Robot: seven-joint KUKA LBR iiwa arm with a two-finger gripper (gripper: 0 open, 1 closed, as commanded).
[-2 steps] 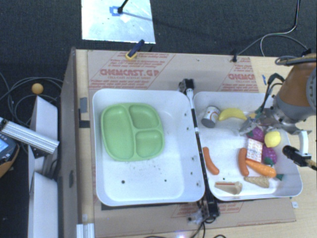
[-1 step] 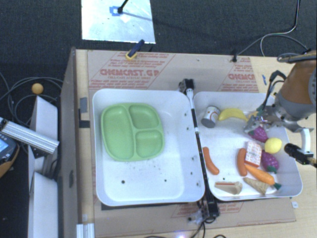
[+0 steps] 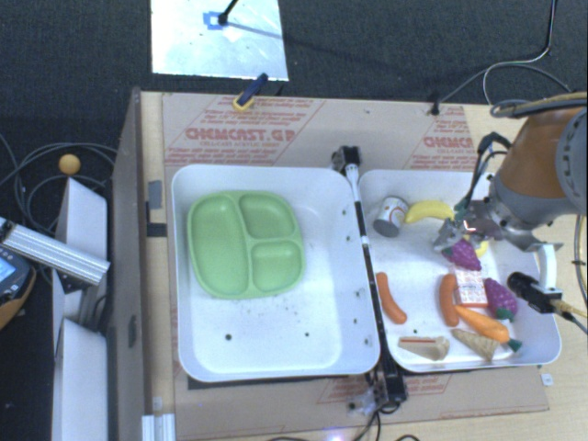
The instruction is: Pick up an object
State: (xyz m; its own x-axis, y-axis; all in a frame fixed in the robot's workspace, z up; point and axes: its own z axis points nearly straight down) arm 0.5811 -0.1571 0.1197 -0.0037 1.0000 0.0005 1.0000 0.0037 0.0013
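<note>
Purple grapes (image 3: 467, 255) lying flat (right bin (image 3: 551, 345))

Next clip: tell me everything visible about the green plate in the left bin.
The green plate is a pale green tray with rounded corners that looks like moulded plastic. Raised ridges split it into three compartments: one long one on its left and two smaller ones on its right. Nothing lies in any of them. It rests flat on the floor of the left bin, in the upper left part, turned slightly askew to the bin walls. It touches no other object, and dark specks dot the bin floor below it.

Claw (image 3: 457, 238) low over right bin (image 3: 542, 352), at purple grapes (image 3: 466, 254); green tray (image 3: 245, 243) in left bin (image 3: 197, 361).
</note>
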